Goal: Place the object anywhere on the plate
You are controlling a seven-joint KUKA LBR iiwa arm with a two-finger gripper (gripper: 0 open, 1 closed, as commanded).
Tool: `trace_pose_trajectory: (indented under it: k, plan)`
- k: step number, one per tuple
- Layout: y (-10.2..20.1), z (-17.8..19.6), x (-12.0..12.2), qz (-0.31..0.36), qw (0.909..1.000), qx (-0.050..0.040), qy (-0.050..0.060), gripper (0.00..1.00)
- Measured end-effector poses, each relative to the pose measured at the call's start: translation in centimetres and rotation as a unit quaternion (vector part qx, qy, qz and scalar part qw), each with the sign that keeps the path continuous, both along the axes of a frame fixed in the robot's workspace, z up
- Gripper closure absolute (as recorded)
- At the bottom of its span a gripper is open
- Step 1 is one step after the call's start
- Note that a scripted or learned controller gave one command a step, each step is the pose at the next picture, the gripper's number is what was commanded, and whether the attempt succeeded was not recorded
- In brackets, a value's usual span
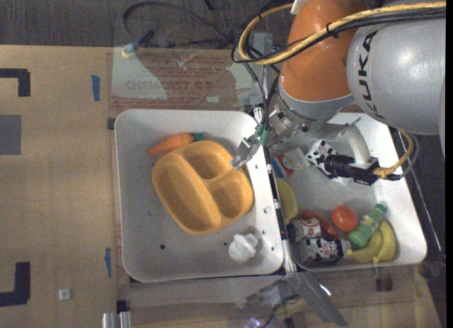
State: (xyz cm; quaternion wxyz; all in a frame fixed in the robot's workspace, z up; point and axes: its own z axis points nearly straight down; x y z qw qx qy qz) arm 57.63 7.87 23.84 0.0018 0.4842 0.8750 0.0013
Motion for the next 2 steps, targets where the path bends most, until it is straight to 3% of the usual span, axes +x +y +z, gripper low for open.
trace_pose_trajectory:
  k: [1,2]
  plan:
    - [-0.77,-3.98,4.12,-0.179,0.9838,0.0001,0.001,0.00]
    - [-0.74,-3.96,4.12,-0.179,0.9839,0.0001,0.001,0.00]
